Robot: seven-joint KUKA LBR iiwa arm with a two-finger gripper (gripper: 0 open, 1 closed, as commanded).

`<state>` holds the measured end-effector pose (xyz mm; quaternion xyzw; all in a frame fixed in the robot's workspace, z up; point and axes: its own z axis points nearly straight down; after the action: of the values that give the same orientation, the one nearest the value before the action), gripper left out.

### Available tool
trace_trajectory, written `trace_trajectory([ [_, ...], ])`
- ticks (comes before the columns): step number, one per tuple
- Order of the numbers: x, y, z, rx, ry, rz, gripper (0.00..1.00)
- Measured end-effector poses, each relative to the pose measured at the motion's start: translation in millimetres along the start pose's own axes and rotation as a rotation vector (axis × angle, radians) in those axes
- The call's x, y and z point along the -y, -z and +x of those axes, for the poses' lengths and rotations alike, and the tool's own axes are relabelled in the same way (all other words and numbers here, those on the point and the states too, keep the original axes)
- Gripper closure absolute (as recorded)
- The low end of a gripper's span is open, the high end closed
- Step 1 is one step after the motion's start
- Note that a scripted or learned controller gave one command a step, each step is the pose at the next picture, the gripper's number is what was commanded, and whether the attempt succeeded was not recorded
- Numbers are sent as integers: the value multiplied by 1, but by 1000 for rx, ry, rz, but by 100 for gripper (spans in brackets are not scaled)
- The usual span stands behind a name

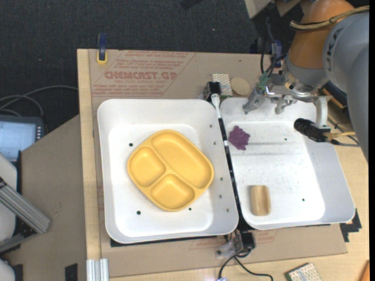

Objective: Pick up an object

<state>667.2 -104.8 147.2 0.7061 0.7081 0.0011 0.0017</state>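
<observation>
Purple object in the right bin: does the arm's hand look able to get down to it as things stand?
Probably yes. The purple object lies alone on the right bin floor near its left wall, nothing on it; the tan block lies apart. The hand hangs above the bin's far edge.

The arm [351,34] is big, round and grey; it has a smooth orange band [313,31] near its wrist; thin wires run down beside a shiny silver part [281,92]; a black piece [310,129] sticks out.

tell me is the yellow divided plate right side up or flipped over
Right side up: the yellow plate in the left bin shows its three hollow compartments facing upward.
</observation>
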Motion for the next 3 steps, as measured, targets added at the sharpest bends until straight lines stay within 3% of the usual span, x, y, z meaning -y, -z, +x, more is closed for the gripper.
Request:
trace_trajectory([
  [1,26,-65,-51,-1,-6,9,0],
  [2,178,153,-71,0,-7,7,0],
  [3,130,-9,-31,-3,1,4,0],
])
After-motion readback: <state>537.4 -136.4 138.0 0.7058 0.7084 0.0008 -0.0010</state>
